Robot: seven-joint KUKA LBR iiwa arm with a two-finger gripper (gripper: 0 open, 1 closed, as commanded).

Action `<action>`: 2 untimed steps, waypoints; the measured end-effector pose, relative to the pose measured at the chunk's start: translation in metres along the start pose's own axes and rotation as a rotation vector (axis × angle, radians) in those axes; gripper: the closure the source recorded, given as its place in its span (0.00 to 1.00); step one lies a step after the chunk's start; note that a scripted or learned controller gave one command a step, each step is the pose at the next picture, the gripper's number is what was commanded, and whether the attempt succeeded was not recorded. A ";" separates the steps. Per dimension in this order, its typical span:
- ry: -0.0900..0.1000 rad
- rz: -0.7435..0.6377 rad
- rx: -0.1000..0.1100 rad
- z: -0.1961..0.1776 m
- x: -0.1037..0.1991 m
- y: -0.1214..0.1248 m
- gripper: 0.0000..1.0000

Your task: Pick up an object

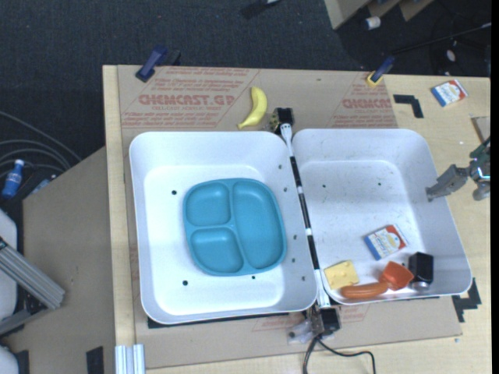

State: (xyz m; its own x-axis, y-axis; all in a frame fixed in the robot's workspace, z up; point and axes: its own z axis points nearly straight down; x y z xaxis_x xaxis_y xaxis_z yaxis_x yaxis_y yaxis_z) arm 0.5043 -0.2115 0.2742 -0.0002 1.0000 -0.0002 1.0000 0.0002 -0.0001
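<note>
Clearly, from the fixed overhead camera, the gripper [454, 179] sits at the right rim of the right bin [355, 142], its grey fingers spread apart with nothing between them; the arm behind it is mostly cut off at the frame's edge. The candidates for picking lie clustered in that bin's near corner, below and to the left of the gripper in the view: a small blue-and-white box [386, 241], a yellow wedge [341, 274], an orange sausage-shaped piece [365, 291] lying with its long axis roughly along the bin's near wall, a red-orange block [397, 274] and a small black item [421, 267] (what this one is I cannot tell). The last three touch or crowd one another, so the box, lying apart, looks like the easiest grasp. The left bin [148, 158] holds a blue divided plate [234, 226], well apart from the gripper. A banana [254, 108] lies on the bench beyond both bins.
</note>
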 end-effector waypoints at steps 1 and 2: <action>0.001 0.001 0.002 0.115 -0.012 -0.026 0.00; 0.008 -0.003 -0.001 0.187 -0.006 -0.023 0.00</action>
State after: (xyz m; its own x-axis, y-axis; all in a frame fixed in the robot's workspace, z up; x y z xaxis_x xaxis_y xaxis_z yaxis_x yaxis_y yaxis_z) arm 0.4812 -0.2175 0.0868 -0.0037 1.0000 0.0077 1.0000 0.0037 0.0008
